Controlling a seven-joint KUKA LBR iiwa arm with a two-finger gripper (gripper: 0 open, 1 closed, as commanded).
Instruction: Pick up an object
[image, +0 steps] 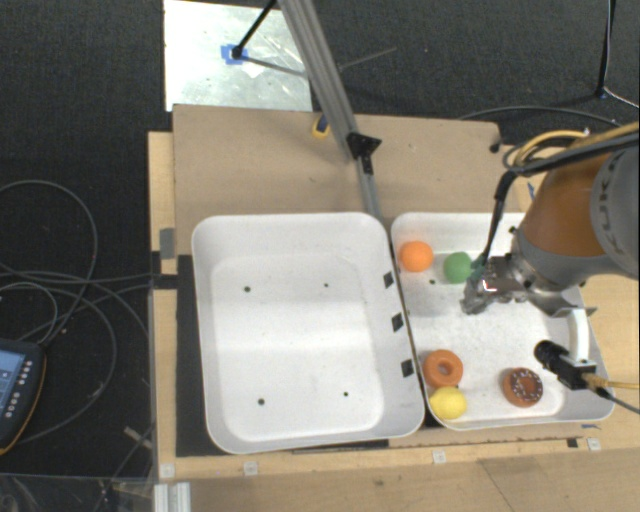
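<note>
Green ball sits just beside the gripper, likely its target, though whether that gripper is apart or together, I cannot tell.

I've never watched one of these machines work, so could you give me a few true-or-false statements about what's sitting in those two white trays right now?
1. All the small objects lie in the right bin. True.
2. The green ball sits next to the orange ball. True.
3. The yellow ball lies in the left bin. False: it is in the right bin, at the near edge, just below the orange ring.
4. The brown sprinkled doughnut is stacked on the orange ring. False: they lie apart.
5. The gripper hangs beside the green ball. True.
</note>
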